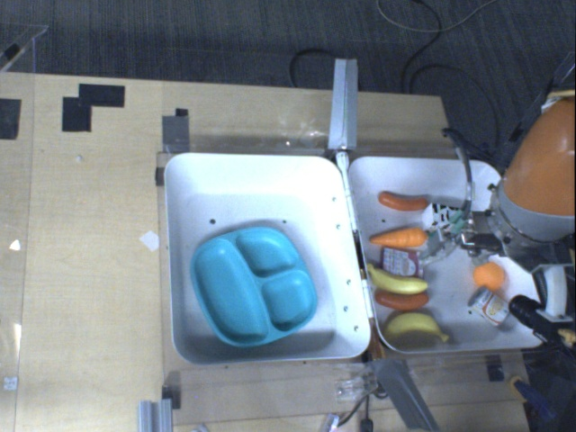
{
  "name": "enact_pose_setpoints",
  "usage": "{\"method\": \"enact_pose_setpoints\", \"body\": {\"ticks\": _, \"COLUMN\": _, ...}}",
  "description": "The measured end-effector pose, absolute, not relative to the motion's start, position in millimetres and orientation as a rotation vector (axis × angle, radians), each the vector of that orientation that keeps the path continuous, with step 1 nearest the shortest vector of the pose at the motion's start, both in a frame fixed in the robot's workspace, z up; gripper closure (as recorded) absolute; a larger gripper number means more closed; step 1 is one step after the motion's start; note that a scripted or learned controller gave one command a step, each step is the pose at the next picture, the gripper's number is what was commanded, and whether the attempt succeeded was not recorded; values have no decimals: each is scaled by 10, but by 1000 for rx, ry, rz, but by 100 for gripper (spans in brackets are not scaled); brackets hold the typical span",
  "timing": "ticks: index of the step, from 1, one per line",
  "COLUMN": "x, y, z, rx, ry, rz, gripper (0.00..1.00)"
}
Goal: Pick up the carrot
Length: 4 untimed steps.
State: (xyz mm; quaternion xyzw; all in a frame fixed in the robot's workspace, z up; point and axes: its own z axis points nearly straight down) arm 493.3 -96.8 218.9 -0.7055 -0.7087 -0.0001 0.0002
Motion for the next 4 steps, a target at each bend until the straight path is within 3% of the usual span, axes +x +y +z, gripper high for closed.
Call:
{"method": "enact_pose_setpoints", "body": {"ticks": 1, "x": 5432, "y": -900, "z": 1230, "rx": -2183, "ry": -2258, "rz": 0, "gripper": 0}}
{"method": "enact_pose_setpoints", "body": {"ticks": 2, "x": 5999, "y": -942, "z": 885, "rx": -2140, "ry": -2308, "rz": -10, "gripper": 0}}
{"method": "enact_pose_setpoints", "body": {"ticks": 3, "x": 6013, "y": -924, "z": 1003, "rx": -2140, "ry": -2310, "rz": -17, "gripper": 100}}
{"method": "enact_pose_setpoints", "body": {"ticks": 4, "x": 6013, "y": -925, "z": 1003, "rx": -2140, "ry": -2310, "rz": -17, "gripper": 0}}
